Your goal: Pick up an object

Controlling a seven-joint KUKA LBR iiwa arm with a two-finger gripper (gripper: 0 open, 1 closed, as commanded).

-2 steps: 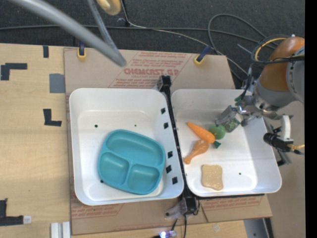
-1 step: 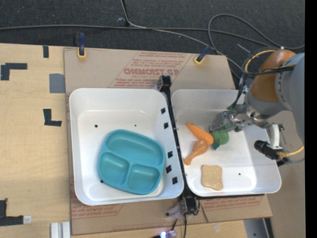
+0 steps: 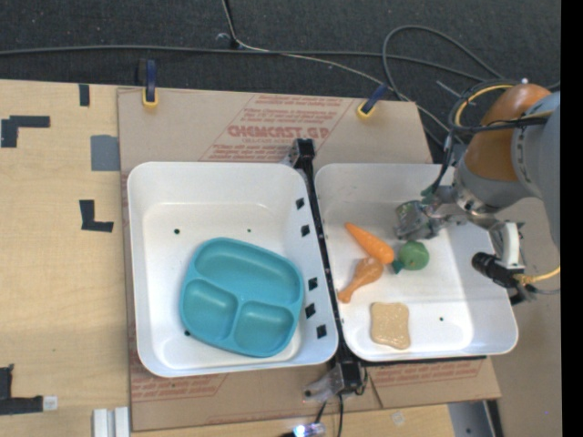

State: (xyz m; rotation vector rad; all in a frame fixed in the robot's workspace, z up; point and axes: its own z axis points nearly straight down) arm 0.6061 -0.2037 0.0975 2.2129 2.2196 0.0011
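— Starting at the near edge of the right bin (image 3: 492, 340), what lay there?

— A tan slice of toy bread (image 3: 390, 325) sat flat on the bin floor, close to the near wall. Just beyond it and to the left was an orange toy drumstick (image 3: 360, 279), lying at a slant with its thin end toward the divider between the bins.

— And past that?

— An orange carrot (image 3: 369, 242) lay at an angle, its lower end close to the thick end of the drumstick. Just beside the carrot's tip, on the right, was a small green round piece (image 3: 414, 256); whether the two touched, I couldn't tell.

— Where was the gripper?

— The gripper (image 3: 414, 217) hung low over the right bin, just behind the green piece, at the end of the grey arm (image 3: 510, 167) that reached in from the right with its orange band (image 3: 501, 130) above the wrist. Whether its fingers stood apart or together, I couldn't tell. Nothing could be seen clamped in it.

— And the left bin (image 3: 146, 244)?

— A teal divided plate (image 3: 241, 296) rested in it, nearer the front. Both bins sat on a cardboard sheet (image 3: 273, 126) on the tabletop (image 3: 55, 271), with black cables (image 3: 273, 48) trailing across the dark floor farthest back.
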